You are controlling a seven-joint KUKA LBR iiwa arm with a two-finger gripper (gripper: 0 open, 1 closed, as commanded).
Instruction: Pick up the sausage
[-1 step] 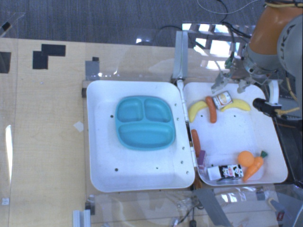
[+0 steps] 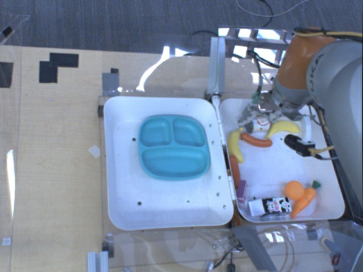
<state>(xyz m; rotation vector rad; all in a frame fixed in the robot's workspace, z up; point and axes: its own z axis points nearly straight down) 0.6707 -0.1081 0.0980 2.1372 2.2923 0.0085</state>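
The sausage (image 2: 256,141) was seen lying in the right bin (image 2: 334,208), toward its upper left part, with its long axis running nearly left to right across the view, the right end dipping slightly. A yellow banana (image 2: 234,147) was placed just beside its left end, and a second banana (image 2: 283,128) just above its right end. The gripper (image 2: 260,115) was positioned directly above the sausage in the picture, close over its middle, with the grey arm (image 2: 334,78) and its orange band (image 2: 300,61) reaching in from the right. Nothing could be made out between the gripper's tips; whether they were spread or closed could not be told, since the metal parts were blurred against the white floor of the bin. The sausage appeared not to be lifted. It was judged that the coming move would call for a short descent toward the lower edge of the view, with the closing line set across the sausage's long axis.
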